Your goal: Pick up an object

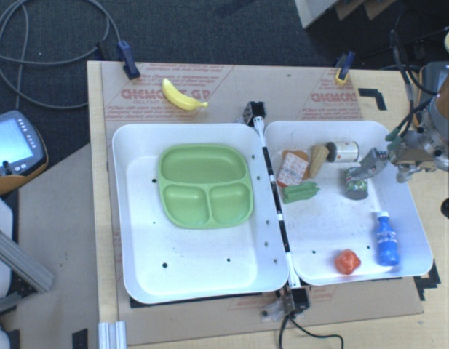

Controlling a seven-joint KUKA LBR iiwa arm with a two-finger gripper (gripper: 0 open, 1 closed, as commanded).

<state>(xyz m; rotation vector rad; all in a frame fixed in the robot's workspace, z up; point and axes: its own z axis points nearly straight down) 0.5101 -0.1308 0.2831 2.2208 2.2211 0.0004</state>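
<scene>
Left bin (137,217), smooth white plastic, holds matte green three-compartment tray (206,185). Right bin (406,209): glossy blue bottle (386,241), round red fruit (347,262). Gripper (362,167) over grey cylindrical object (356,187), fingers seemingly touching it; finger state unclear.

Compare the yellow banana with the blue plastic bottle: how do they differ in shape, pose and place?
The yellow banana is curved and one colour; the blue plastic bottle is straight with a white cap. The banana lies on the brown board outside the bins, behind the left white bin; the bottle lies inside the right white bin, near its right wall. Both lie flat, untouched by the gripper.
</scene>
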